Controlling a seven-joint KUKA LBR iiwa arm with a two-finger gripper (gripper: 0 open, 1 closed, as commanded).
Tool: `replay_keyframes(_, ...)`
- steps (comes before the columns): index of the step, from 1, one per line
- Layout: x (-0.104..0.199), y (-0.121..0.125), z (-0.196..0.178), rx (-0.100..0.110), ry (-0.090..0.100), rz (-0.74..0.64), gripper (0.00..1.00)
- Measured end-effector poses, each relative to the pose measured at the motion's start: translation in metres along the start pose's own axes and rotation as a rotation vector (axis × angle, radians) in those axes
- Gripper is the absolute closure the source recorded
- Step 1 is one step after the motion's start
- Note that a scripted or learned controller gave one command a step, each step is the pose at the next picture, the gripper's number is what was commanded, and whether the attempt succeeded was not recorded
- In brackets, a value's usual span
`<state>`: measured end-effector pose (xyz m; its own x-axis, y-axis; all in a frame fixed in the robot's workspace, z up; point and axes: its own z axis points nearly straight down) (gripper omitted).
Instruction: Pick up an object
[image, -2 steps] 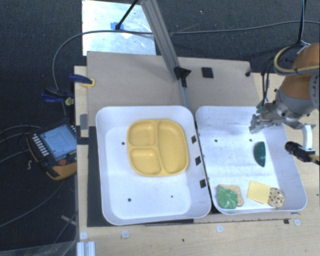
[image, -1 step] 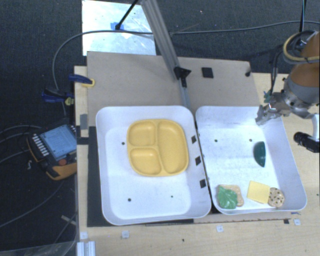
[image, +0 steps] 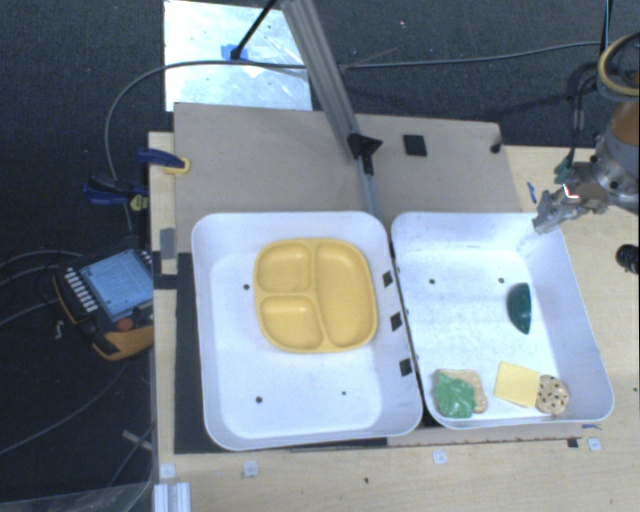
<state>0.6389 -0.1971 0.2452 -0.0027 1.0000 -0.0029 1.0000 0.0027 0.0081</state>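
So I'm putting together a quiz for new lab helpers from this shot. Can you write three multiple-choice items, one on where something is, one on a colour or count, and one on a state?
1. Where does the yellow divided plate lie?
A. In the left bin
B. In the right bin
C. On the bench outside both bins

2. How many compartments does the plate have?
A. Two
B. Three
C. Five

3. Where is the gripper relative to the dark green object?
A. Closed around it
B. Pressing on top of it
C. Apart from it, over the right bin's far corner

Answers:
1. A, the plate sits in the upper part of the left bin.
2. B, its ridges mark off two smaller sections and one large one.
3. C, the gripper is at the far right corner of the right bin, with bare white floor between it and the object.
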Motion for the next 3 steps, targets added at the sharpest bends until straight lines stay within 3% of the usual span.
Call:
replay_keyframes(1, 0.043, -0.001, 0.003, 0.006, 0.003, -0.006, 1.0)
replay_keyframes(3, 0.159, 0.001, 0.023, 0.006, 0.006, -0.009, 1.0)
